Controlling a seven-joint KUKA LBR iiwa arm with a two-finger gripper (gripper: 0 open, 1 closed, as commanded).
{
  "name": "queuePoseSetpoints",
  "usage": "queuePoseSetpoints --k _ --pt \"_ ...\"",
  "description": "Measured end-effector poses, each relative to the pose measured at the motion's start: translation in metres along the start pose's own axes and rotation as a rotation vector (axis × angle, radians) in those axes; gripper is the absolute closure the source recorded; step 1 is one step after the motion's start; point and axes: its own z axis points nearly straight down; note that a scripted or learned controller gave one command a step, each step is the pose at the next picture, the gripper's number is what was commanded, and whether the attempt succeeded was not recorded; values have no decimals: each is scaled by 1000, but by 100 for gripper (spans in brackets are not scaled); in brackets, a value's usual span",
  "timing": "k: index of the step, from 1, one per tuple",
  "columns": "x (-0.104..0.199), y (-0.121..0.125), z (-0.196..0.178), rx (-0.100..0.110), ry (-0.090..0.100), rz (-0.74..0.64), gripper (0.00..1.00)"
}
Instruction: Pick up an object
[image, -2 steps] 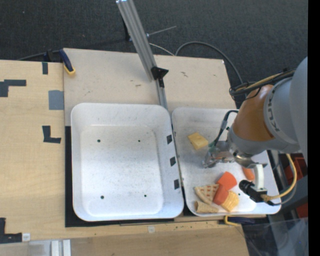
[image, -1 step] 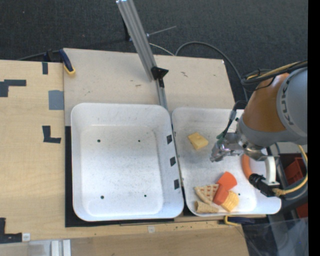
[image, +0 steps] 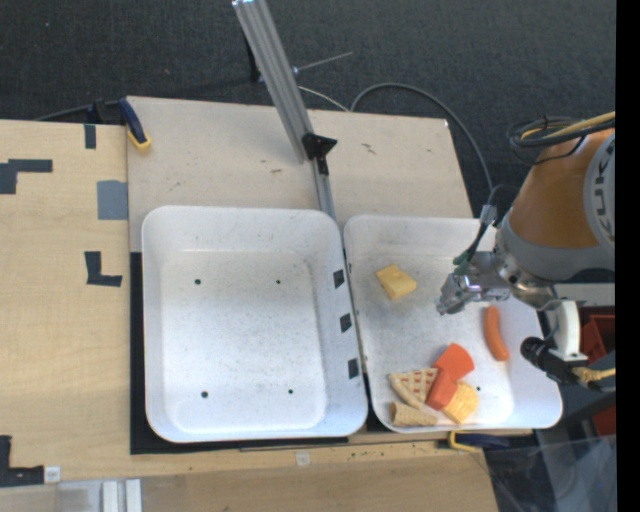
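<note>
1. Cheese-like yellow block (image: 396, 282) sits in the right bin (image: 420, 232), upper middle, on its own and well apart from the other items. Likeliest pick target by my read.
2. Gripper (image: 458, 296) hangs over the same bin, just right of the block and not touching it. Jaws: cannot tell how wide they stand, too small and dark against the wrist; nothing visible between them.
3. Grey arm with orange band (image: 560, 205) reaches in from the right edge.
4. Other items in the right bin: orange sausage-shaped piece (image: 495, 334) near the right wall, below the gripper; a cluster at the bottom made of a red-orange chunk (image: 451, 371), a waffle wedge (image: 413, 384) and a small yellow cube (image: 462, 403), touching or overlapping each other.
5. Left bin (image: 240, 225) holds no items.
6. Doing it well, as a judgement: shift left to centre over the block, straddle it evenly, then descend. Avoid the bottom cluster, since crowded pieces risk a bad grip. The sausage piece is a close alternative but lies near the wall.
7. Table (image: 60, 200) around the bins carries tape marks.
</note>
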Motion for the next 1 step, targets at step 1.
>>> queuePoseSetpoints --k 1 --pt "0 3 -42 0 0 -1 100"
